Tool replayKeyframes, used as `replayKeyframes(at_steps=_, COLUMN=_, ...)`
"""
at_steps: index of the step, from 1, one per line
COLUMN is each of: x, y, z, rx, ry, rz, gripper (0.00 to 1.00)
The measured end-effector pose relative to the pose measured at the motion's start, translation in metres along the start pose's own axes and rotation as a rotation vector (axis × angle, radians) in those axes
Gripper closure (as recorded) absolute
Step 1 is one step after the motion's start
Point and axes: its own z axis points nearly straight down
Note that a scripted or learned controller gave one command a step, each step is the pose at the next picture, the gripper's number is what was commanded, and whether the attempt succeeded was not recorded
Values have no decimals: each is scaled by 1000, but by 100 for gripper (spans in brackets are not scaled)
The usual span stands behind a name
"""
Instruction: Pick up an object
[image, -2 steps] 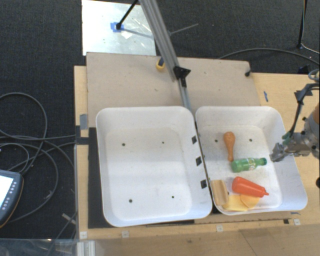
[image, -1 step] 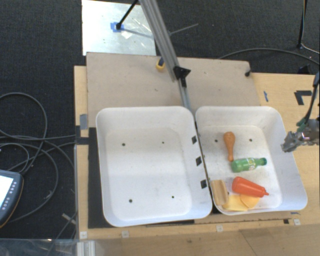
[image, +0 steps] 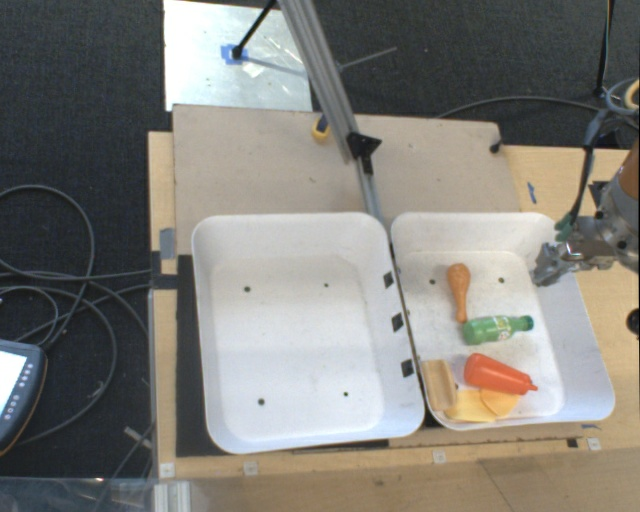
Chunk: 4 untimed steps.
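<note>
your pincer (image: 548, 266) sits at the right edge of the right bin (image: 590, 350), over its upper right rim, with the grey wrist and orange band trailing off to the right. at this size you cannot tell how the pincer is set, and nothing shows clamped in it.

all the candidates lie to the left of the pincer and toward the near edge of the bench. closest is the tan drumstick-shaped toy (image: 459, 289), to its left and only slightly nearer the bench front; its long axis runs roughly front-to-back, thick end farther from the front. beyond it, further toward the front, is the green bottle (image: 496, 327), lying on its side with its long axis nearly left-to-right, cap end pointing back toward the pincer's side. further forward again is the orange carrot-like piece (image: 497, 375), also lying mostly left-to-right, tip to the right, touching a yellow slice (image: 478, 405) and near a tan block (image: 438, 384) by the bin's left wall.

if you go for the bottle, you'll likely want the closing direction across its short width, so front-to-back. it stands apart from its neighbours, which should make a cleaner approach than the crowded front corner. the left bin (image: 230, 320) lies well beyond all of this.
</note>
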Motion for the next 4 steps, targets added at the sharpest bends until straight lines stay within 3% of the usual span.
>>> replayKeyframes(at_steps=2, x=90, y=64, z=14, rx=1, ry=1, rz=0, gripper=100)
replayKeyframes(at_steps=4, x=187, y=104, z=22, rx=1, ry=2, rz=1, gripper=100)
